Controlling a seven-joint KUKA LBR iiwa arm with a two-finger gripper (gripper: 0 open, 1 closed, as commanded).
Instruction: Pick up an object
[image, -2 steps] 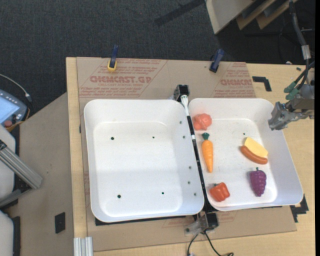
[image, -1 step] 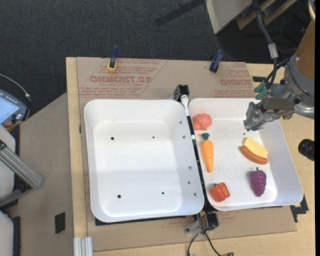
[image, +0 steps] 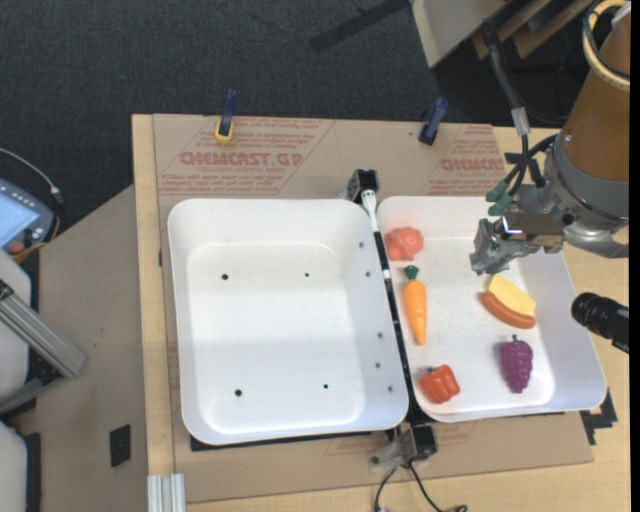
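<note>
Seen from above at a slant: right shallow white plastic bin (image: 590, 370) as landmark. Inside it, pale pink lumpy toy (image: 404, 243) at far left corner, orange plastic carrot (image: 415, 311) along left wall, red toy pepper (image: 438, 383) at near left, purple toy grapes (image: 516, 363) near right, yellow-and-orange bun-shaped toy (image: 509, 301) centre-right. Grey two-finger gripper (image: 487, 257) just beyond the bun, nothing visibly between it; open or closed, cannot tell.
</note>
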